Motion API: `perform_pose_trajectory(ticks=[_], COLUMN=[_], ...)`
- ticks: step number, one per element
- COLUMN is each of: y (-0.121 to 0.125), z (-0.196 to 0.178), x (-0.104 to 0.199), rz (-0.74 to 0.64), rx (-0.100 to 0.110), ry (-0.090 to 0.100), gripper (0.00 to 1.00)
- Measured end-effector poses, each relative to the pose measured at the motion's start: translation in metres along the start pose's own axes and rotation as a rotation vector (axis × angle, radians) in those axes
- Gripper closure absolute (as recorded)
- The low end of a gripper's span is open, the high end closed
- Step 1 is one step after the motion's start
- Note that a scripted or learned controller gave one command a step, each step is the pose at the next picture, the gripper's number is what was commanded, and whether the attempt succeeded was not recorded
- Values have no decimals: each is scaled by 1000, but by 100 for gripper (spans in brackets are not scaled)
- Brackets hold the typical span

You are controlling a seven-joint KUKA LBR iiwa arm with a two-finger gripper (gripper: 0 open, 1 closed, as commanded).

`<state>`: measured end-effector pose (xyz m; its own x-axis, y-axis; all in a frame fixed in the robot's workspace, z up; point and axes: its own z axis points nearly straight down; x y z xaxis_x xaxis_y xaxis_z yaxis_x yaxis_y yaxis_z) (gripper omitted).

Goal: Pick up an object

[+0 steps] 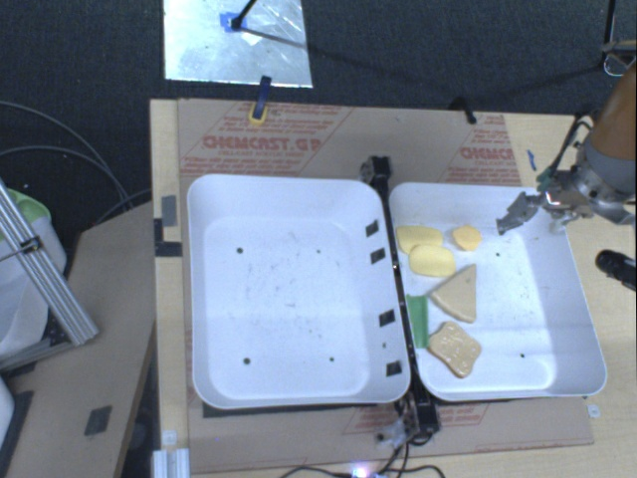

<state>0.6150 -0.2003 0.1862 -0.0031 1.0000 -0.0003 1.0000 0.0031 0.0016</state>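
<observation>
Overhead, camera view, slanted downward. Item one: surface (328, 132), a brown board with red printed lettering, carrying two shallow white bins side by side.

Item two: left bin (289, 292), white, with small dark marks scattered on its floor.

Item three: right bin (557, 317), white, joined to the left one along a dark centre divider (390, 277) with black clips. Its contents are grouped toward the divider side:
- pale yellow oval piece (419, 238), nearest the far wall;
- second pale yellow oval piece (432, 261), touching the first on its near side;
- small round yellow piece (466, 237), just beside the first oval, apart from it;
- tan wedge-shaped piece (457, 295), lying flat, point toward the far wall;
- tan cracker-like piece (455, 349), just nearer than the wedge, close to touching it;
- green strip (417, 319), lying along the divider wall beside the wedge.

Item four: arm, grey, entering from the right edge. Its gripper (520, 212) sits over the far right part of the right bin, well apart from all six pieces. Nothing lies between its tips; whether they are parted or closed, I cannot tell.

Item five: silver sheet (239, 28) on the dark floor beyond the surface, with a small blue object on it.

Item six: metal rail (45, 277) at the left edge, tilted.
</observation>
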Motion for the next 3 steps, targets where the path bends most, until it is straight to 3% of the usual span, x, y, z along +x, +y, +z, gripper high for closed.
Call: perform_pose_trajectory(ticks=[1,2,3], y=[-51,-22,42], z=[102,88,100], x=[26,89,95], rz=[3,-7,-3], rx=[-3,-3,-7], ry=[3,3,0], gripper=[0,0,0])
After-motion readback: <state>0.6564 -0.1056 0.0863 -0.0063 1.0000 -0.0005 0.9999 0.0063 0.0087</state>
